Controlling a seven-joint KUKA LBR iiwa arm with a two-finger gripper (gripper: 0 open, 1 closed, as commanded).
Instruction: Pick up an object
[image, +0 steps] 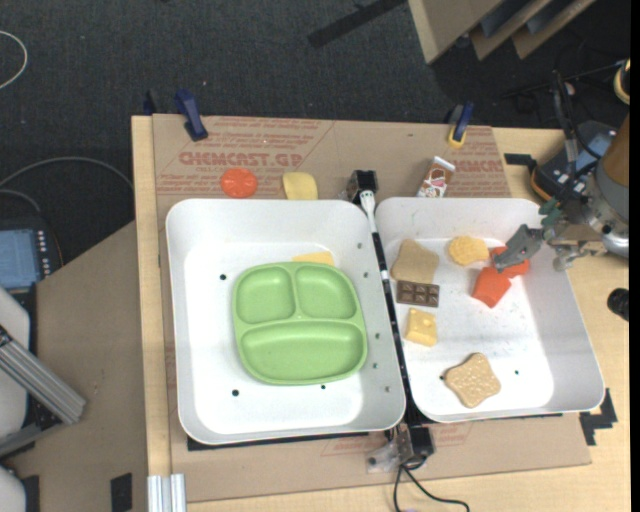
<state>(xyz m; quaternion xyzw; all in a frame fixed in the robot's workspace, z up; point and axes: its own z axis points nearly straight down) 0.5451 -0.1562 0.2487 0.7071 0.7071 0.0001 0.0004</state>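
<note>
The right bin (560, 330) holds several toy foods. These include a red-orange block (492, 287), a round yellow cookie (466, 249), a tan bread slice (415, 260), a brown chocolate bar (418, 292), a yellow cheese wedge (421, 327) and a tan cracker (472, 380). My gripper (518, 247) reaches in from the right over the bin's upper right part. Its grey tip sits right at the upper edge of the red-orange block, touching or just above it; I cannot tell which.
The left bin (200, 380) holds a green divided plate (300, 322) with a yellow piece (315, 258) behind it. On the bench beyond the bins lie an orange disc (238, 183), a yellow item (299, 186), a black item (362, 183) and a small carton (436, 178).
</note>
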